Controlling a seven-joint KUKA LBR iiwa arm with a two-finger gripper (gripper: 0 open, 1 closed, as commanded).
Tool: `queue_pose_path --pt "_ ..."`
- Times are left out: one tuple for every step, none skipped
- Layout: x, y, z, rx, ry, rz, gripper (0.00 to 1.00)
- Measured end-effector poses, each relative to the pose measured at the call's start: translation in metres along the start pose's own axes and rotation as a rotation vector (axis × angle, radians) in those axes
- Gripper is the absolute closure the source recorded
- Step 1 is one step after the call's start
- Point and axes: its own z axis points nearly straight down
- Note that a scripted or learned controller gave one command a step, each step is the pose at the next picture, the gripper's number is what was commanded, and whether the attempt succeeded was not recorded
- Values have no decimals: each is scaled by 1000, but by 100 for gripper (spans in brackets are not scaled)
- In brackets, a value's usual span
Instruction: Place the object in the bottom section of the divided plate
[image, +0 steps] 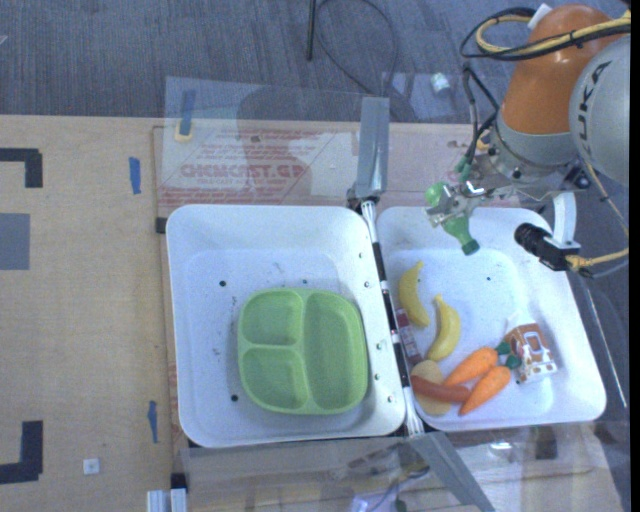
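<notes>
The green divided plate (300, 352) lies in the left bin (200, 250), with two small sections on its left and one long section on its right. All its sections look bare. My gripper (452, 212) hovers over the back left corner of the right bin (560, 300), well away from the plate. A small green piece (466, 239) shows at its lower tip; I cannot tell whether this is a held thing or part of the gripper. Two yellow bananas (413, 293) (445, 329) lie below it in the right bin.
Two orange carrots (470, 366) (486, 389), a red sausage-like piece (438, 389), a pale round piece (430, 403) and a small white-and-orange toy (530, 352) crowd the right bin's front. A metal divider (372, 160) rises behind the bins' shared rim.
</notes>
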Motion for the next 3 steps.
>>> queue_pose_path --pt "95 -20 21 3 3 132 100" --pt "177 -106 12 3 3 -105 100" --pt "175 -106 12 2 3 -102 0"
